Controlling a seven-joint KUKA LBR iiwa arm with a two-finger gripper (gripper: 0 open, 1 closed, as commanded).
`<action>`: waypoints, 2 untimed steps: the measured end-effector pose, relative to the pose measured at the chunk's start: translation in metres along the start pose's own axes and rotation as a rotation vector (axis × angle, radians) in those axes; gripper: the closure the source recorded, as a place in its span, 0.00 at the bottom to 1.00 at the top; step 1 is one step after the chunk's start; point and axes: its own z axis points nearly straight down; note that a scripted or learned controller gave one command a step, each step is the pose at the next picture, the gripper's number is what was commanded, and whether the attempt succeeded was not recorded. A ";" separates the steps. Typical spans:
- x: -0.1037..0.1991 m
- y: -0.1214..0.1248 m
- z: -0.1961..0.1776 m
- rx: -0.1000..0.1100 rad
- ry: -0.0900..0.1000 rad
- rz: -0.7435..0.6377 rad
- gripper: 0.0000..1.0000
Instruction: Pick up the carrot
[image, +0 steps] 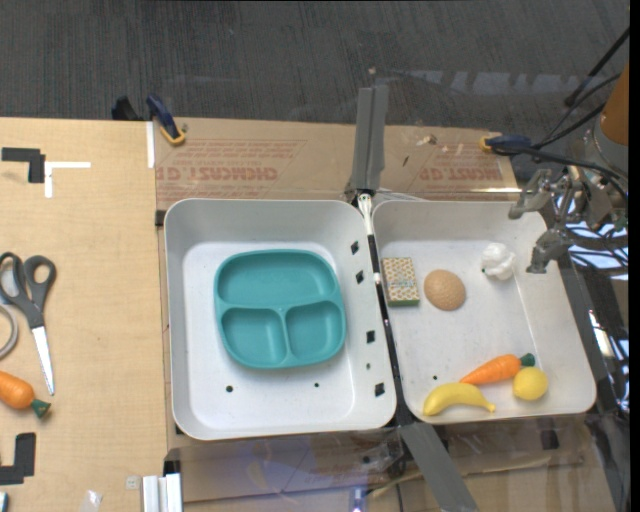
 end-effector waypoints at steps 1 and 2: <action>0.070 0.021 0.111 -0.001 0.001 -0.145 0.00; 0.134 0.020 0.144 -0.001 0.000 -0.196 0.00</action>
